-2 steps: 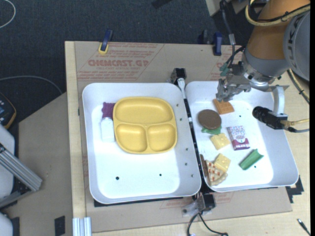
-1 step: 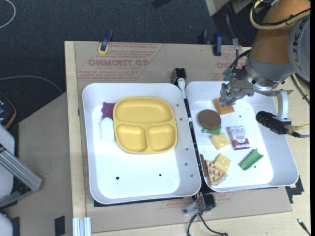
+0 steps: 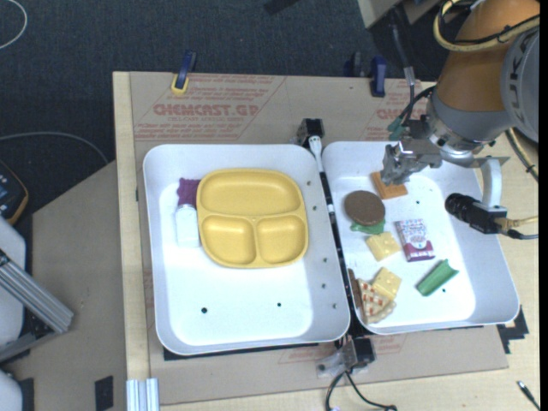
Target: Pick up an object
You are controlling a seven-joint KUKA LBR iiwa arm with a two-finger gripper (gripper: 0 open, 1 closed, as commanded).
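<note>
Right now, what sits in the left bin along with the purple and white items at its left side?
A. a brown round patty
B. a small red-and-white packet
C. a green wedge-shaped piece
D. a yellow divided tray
D: the yellow divided tray lies in the left bin, while the green piece, brown patty and packet all lie in the right bin.

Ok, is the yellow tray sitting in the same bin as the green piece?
No, the yellow tray lies in the left bin, while the green piece lies in the right bin.
</note>
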